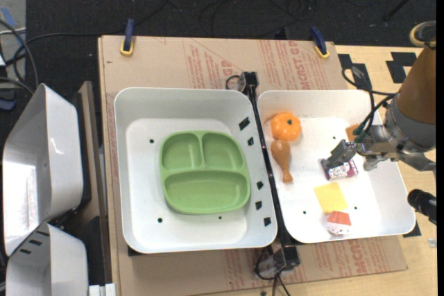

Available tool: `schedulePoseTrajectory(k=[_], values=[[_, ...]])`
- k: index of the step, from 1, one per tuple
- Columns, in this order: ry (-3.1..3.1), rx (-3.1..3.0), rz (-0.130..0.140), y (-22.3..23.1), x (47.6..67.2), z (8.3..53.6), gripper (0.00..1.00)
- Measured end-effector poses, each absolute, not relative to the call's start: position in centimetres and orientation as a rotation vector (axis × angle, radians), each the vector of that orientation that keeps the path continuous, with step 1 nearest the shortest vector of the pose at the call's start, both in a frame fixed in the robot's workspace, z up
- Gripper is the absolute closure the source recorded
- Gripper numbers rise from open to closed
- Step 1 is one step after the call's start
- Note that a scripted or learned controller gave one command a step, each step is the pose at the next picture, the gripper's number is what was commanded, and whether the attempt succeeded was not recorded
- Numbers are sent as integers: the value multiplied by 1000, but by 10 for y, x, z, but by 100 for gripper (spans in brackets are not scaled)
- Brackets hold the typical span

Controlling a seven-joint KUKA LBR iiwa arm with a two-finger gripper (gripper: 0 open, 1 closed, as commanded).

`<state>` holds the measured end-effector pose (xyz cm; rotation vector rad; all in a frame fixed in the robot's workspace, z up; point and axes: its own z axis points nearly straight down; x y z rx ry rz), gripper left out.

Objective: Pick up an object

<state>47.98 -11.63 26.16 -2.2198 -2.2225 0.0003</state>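
Observation:
The right bin (374, 218) holds an orange pumpkin-like toy (285, 126), a tan drumstick (282, 157), a yellow slice (331, 197), a small red-and-white toy (338, 221) and a small purple-and-white object (345, 170). My gripper (340, 156) reaches in from the right and hangs right over the purple-and-white object, its dark fingers at or just above it. Whether the fingers touch or close around it is not visible. The orange-banded arm (420, 90) rises at the right edge.
The left bin (132, 170) bears a green divided plate (205, 172). A black clip strip (260, 149) runs between the two bins. Cardboard lies under both bins, with blue-and-yellow clamps (127, 38) at its far edge. White containers (38, 156) stand at far left.

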Motion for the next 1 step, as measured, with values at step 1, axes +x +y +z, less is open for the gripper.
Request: schedulePoseTrajectory(k=[1], values=[[-2239, -2230, -15, -144, 515, 553, 0]])
